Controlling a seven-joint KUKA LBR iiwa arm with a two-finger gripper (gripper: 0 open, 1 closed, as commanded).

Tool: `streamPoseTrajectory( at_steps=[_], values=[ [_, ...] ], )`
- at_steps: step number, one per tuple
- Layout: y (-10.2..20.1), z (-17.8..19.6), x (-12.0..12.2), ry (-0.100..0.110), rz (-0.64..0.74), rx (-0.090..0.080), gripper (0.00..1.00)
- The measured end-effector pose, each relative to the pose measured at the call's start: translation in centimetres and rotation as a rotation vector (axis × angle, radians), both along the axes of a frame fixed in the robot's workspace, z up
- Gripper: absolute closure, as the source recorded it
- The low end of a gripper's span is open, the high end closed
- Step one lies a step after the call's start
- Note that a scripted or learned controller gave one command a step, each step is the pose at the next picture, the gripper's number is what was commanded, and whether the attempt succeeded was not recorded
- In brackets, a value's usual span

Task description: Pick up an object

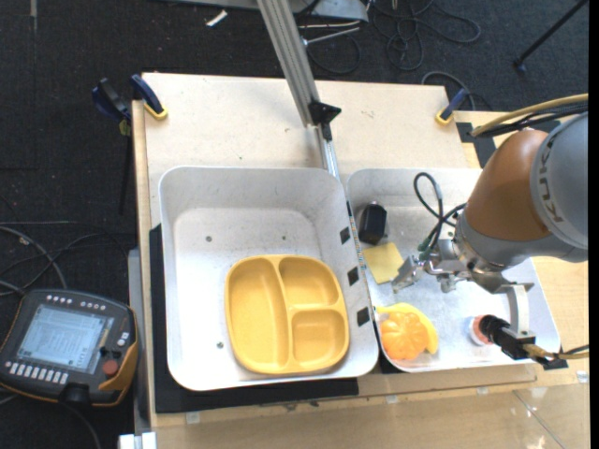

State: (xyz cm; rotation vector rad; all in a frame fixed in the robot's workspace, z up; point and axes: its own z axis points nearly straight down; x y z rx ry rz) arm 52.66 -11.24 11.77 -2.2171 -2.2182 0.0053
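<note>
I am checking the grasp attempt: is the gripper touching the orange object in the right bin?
Apart. In the camera view, bare white bin floor shows between the gripper and the orange object, which lies nearer the right bin's front edge.

The left bin (pixel 187 251) offers open floor along its far side and left wall; the yellow divided tray (pixel 285 314) takes up its near middle. The right bin (pixel 393 183) is tighter: a black object (pixel 372 221) and a pale yellow piece (pixel 383 262) sit by the dividing wall, an orange item (pixel 406 335) at the near edge, and the arm (pixel 510 204) covers the right half. A slanted metal pole (pixel 295 59) crosses the worktop (pixel 234 120) behind; what lies under the arm cannot be judged.
</note>
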Motion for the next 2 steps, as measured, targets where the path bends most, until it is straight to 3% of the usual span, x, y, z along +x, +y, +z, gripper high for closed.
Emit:
streamPoseTrajectory(
  at_steps=[1, 2],
  values=[
    [-0.1, 1.4, 0.2, -0.006, -0.001, -0.002, 1.0],
    [-0.6, 5.7, 0.2, -0.01, 0.001, -0.003, 1.0]
  ],
)
